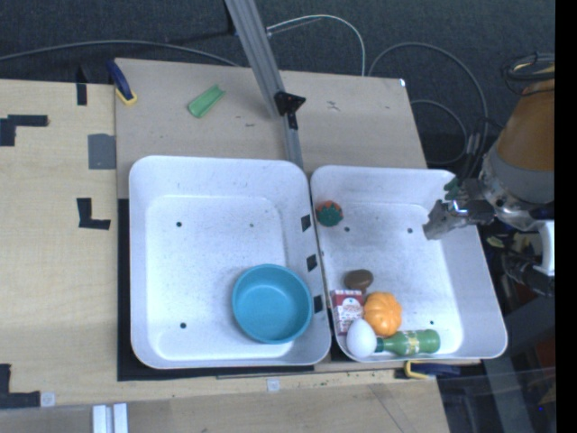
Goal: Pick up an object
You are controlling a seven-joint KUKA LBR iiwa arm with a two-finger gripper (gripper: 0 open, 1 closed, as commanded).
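Arm (532, 147) cut off at right edge; green bottle (410, 342) partly behind white egg (361, 339).

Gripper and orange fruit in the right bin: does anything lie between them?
No. In the camera view, bare white bin floor runs from the gripper to the orange fruit; the brown lump sits off to the side.

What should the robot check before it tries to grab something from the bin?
1. Things to pick lie in the right white bin: ok; round orange fruit, white egg, green bottle.
2. Claw above that bin: ok, near its right wall.
3. Claw carrying nothing: cannot tell.
4. Room around the small brown oval lump: ok, it lies apart.
5. Orange fruit free of neighbours: not ok, it touches the small red carton.
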